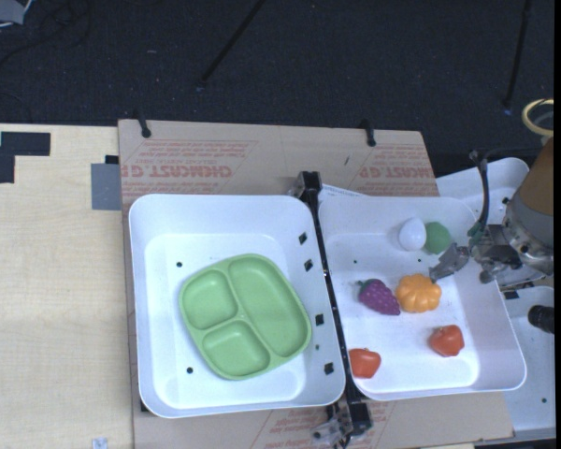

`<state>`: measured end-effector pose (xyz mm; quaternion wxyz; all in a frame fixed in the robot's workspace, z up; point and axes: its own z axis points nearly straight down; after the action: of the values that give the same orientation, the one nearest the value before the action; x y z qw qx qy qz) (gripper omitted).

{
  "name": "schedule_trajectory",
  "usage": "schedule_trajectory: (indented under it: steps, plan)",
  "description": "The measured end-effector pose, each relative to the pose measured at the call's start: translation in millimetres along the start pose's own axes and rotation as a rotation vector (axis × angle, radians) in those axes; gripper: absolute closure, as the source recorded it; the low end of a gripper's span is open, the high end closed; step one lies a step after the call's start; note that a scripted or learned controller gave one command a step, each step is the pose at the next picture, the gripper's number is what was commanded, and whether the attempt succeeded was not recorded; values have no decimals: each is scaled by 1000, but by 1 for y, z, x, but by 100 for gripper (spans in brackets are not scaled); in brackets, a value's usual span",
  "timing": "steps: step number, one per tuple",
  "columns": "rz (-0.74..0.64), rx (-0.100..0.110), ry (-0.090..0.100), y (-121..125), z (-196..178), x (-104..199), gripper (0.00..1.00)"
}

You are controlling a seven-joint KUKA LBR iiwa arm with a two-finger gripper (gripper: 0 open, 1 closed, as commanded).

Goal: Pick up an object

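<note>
1. The left white bin (159,241) holds a green divided plate (244,316) with three compartments. The plate lies flat and sits turned at a slant, its two smaller compartments toward the bin's left and near side and its long compartment toward the right white bin (491,368).
2. Inside the right white bin, a red piece (364,362) lies near the front left corner, just beside the divider between the bins.
3. A purple grape bunch (379,296) lies near the middle of the right white bin, its long axis running from upper left to lower right. Its right end is very close to an orange pepper-like piece (418,293), which sits upright.
4. Behind the orange piece, toward the back of the right white bin, a white ball (411,234) rests against a green round piece (438,237).
5. A second red piece (447,340) lies toward the front right of the right white bin, apart from the others.
6. The gripper (455,260) reaches in over the right rim of the right white bin, low and tilted, with the grey arm (528,232) behind it. One grey finger (446,266) points down-left toward the orange piece, its tip just beside it. I cannot tell how far the fingers are spread, and no object is visibly between them.
</note>
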<state>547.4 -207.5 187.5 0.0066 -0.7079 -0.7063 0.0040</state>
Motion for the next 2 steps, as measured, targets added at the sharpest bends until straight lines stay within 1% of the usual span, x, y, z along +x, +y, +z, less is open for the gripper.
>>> schedule_trajectory:
  steps: [1, 2]
  plan:
    - [-2, -12, -2, 3, -7, 0, 0]
    - [-3, -6, -1, -5, 53, 5, 0]
